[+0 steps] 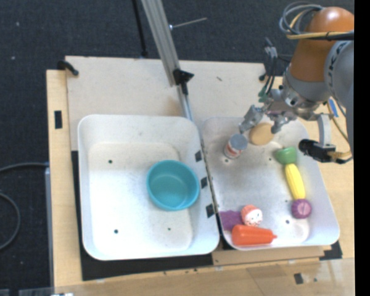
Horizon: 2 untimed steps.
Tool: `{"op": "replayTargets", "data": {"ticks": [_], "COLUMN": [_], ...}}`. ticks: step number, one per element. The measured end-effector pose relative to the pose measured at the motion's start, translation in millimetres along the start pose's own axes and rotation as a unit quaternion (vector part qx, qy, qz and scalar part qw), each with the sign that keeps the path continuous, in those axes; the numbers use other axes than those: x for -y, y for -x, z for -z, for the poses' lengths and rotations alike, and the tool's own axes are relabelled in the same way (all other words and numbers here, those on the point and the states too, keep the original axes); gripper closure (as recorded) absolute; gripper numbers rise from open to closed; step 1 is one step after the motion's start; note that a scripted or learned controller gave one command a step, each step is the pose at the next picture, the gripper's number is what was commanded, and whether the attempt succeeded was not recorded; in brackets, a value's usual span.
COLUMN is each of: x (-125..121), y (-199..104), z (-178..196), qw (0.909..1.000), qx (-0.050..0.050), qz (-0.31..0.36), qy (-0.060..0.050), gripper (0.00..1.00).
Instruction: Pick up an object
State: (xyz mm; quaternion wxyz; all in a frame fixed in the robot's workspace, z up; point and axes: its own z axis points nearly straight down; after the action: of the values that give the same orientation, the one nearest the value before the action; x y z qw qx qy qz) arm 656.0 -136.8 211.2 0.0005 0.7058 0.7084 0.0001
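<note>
My gripper [263, 123] hangs over the back of the right bin [324, 193], its two fingers spread apart. A tan, egg-shaped object [261, 135] lies just under and between the fingertips on the bin floor; I cannot see the fingers pressing on it. A small grey and red can [236, 145] stands a little to the left of it. A yellow corn cob with a green end [293, 174] lies to the right.
Near the right bin's front are a purple ball [301, 209], a white and red figure [251, 214], a purple piece [230, 217] and an orange carrot [253, 234]. The left bin [105, 165] holds a blue bowl [172, 185]. A metal post [163, 39] rises behind the bins.
</note>
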Motion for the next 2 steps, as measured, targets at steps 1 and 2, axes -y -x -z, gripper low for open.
{"op": "replayTargets", "data": {"ticks": [1, 2], "x": [0, 3], "y": [0, -5], "z": [0, -45], "qw": [1.0000, 1.0000], "qx": [0.000, 0.001], "qz": [0.000, 0.000], "qy": [0.000, -0.002], "gripper": [0.00, 0.00]}}
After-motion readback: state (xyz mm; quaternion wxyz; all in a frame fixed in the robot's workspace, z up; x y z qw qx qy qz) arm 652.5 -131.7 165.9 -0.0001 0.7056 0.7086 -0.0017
